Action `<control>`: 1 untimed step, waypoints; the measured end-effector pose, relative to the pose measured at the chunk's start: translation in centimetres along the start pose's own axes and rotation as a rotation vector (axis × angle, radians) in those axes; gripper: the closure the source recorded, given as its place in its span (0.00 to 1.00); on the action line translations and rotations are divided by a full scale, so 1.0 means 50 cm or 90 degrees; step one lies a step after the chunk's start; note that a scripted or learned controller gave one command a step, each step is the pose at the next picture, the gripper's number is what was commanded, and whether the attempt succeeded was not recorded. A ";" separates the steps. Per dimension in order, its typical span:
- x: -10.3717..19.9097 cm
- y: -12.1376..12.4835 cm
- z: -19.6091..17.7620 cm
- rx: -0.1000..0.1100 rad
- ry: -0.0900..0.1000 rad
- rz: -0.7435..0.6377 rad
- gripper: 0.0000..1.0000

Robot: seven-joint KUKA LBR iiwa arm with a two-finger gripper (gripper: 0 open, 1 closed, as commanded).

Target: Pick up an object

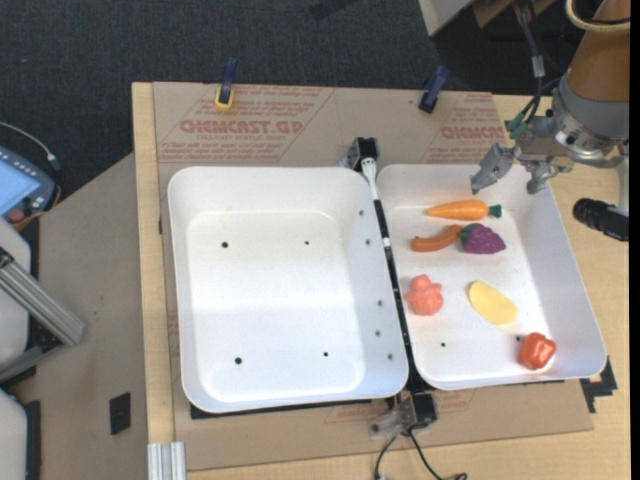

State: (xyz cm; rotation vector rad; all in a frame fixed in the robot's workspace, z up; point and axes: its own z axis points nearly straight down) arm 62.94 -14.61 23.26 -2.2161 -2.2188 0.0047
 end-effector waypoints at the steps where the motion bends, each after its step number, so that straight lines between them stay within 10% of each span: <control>1: 0.006 0.024 0.116 -0.001 -0.001 0.000 0.00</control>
